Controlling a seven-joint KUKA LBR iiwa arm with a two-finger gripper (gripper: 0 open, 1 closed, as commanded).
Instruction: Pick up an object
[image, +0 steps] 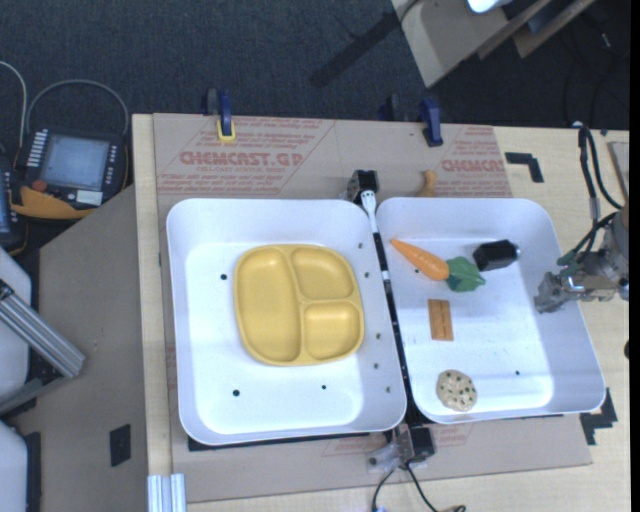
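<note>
From the overhead camera I see the desk (150, 300) carrying two shallow white bins side by side. The left bin (200, 390) holds a yellow divided plate (298, 303) lying flat near its middle — it looks like a drop-off spot rather than something to lift, though that is my guess. The right bin (560, 390) holds the loose pieces I would count as candidates: a toy carrot (420, 259) lying at a slant with its green top (464, 274) toward the bin's far right, a small black block (495, 254) just beside that green top, a flat tan strip (440, 320) near the bin's middle, and a round speckled cookie (456, 390) close to the near rim. They are spread apart with bare floor between most of them, which I judge leaves room for two fingers to come down around any one; the carrot top and black block sit closest together and would be the awkward pair. The hand (552, 294) sits at the right bin's right-hand edge, at about the height of the tan strip, reaching in from the right, with cables trailing behind it. Nothing is in it that I can see, and whether it is released or clenched I cannot tell — it is too small and blurred. No object is lifted yet.
</note>
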